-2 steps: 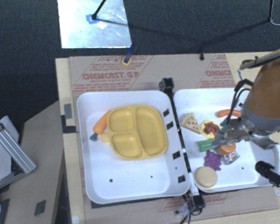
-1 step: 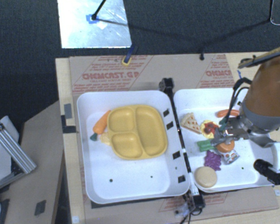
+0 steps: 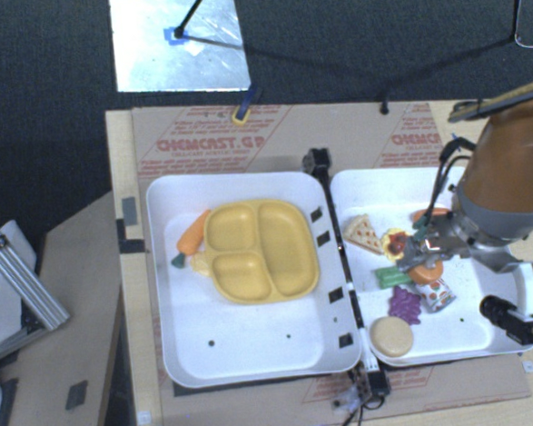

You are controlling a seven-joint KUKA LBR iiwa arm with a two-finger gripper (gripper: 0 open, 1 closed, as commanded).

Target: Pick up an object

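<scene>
Orange toy [image 3: 427, 273]: right bin [image 3: 467, 341], amid clutter, under gripper [image 3: 421, 253].
Fingers: I can't tell how open, or holding anything.
Advice: I centre on one item, avoid grapes [image 3: 404, 303].

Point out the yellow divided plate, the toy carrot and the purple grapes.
yellow divided plate [image 3: 257, 252], camera view, its central ridge.
toy carrot [image 3: 193, 233], camera view, mid orange body.
purple grapes [image 3: 405, 303], camera view, middle of the bunch.
</scene>
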